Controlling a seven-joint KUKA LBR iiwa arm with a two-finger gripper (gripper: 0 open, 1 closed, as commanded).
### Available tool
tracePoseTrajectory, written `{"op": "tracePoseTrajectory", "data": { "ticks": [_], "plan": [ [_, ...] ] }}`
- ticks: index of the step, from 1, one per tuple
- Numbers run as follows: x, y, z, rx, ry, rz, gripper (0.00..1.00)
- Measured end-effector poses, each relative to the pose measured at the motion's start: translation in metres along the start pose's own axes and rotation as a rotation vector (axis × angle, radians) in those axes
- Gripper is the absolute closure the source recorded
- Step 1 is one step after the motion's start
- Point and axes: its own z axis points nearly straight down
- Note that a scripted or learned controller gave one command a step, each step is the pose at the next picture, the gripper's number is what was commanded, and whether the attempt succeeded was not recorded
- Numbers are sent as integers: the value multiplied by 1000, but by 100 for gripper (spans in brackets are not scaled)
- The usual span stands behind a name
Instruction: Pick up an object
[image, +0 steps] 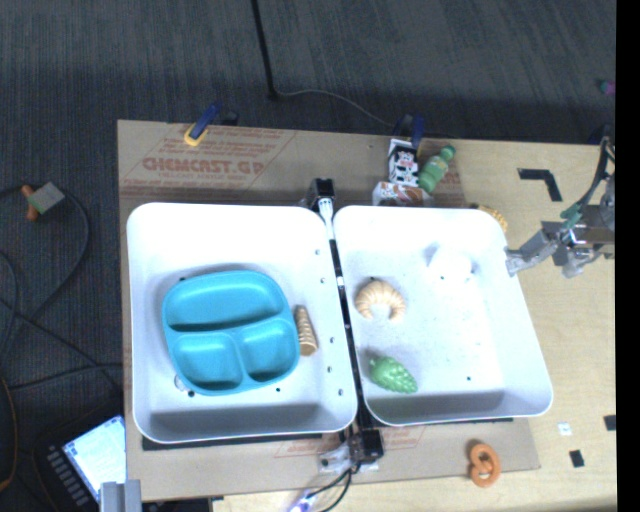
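Grey metal gripper (520, 260) sits at the frame's right edge, just outside the right bin (520, 340); its state is unclear. Inside lie a croissant (380, 299) and green toy (393, 374).

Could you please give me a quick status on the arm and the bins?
Gripper at right bin's right rim, holding nothing. Croissant and green toy lie in right bin. Path clear.

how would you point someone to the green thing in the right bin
Start at the right white bin, then go to its near left corner. The bumpy green toy lies there, just below the tan croissant. It is the only green thing in that bin.
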Motion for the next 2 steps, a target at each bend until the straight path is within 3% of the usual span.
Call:
{"op": "tracePoseTrajectory", "data": {
  "ticks": [1, 2],
  "plan": [
    [9, 20, 163, 6, 4, -1, 0],
    [34, -13, 187, 5, 4, 0, 0]
  ]
}}
